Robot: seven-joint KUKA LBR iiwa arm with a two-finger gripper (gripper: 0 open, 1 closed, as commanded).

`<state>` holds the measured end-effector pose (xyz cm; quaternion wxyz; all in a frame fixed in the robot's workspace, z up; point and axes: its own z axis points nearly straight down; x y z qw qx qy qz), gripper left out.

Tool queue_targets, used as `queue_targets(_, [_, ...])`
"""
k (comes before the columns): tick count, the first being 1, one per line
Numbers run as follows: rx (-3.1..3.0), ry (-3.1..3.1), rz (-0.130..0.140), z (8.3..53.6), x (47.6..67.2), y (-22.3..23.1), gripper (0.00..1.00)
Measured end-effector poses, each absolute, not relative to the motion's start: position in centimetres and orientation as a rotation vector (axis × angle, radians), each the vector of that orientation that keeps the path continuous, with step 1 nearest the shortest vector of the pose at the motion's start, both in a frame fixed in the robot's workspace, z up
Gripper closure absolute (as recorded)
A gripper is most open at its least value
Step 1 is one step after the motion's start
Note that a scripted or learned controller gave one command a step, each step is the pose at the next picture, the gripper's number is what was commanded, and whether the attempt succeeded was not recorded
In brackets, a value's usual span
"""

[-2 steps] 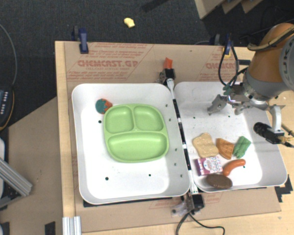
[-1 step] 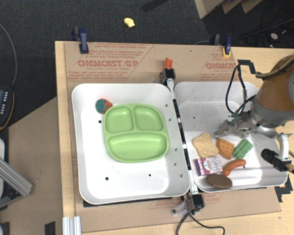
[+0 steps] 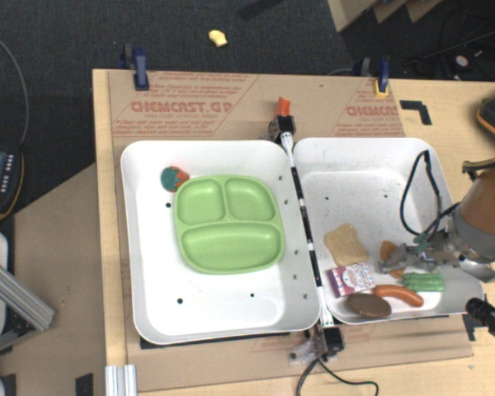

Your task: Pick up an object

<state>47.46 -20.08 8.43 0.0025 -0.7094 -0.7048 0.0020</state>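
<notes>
- Camera view: the arm (image 3: 483, 213) enters over the right edge of the right bin (image 3: 355, 159), and its gripper (image 3: 414, 254) is low inside that bin, toward the near right corner.
- Whether the gripper is released or clenched cannot be told; nothing is seen gripped.
- Just beside the gripper lie a small orange-brown piece (image 3: 388, 248) and a green block (image 3: 423, 282).
- Along the right bin's near edge sit a sausage (image 3: 398, 294), a dark brown oval (image 3: 369, 305) and a purple-and-white packet (image 3: 351, 278).
- A tan bread slice (image 3: 345, 243) lies near the bin's left edge.
- In the left bin (image 3: 148, 304), a green divided plate (image 3: 228, 223) sits centrally, with a small red-and-teal ball (image 3: 174, 177) touching its far left corner.
</notes>
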Motion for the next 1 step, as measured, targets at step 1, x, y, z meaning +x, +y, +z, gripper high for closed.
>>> queue_targets(1, [-2.220, -2.221, -0.001, 8.45, 47.94, -19.19, 0.00])
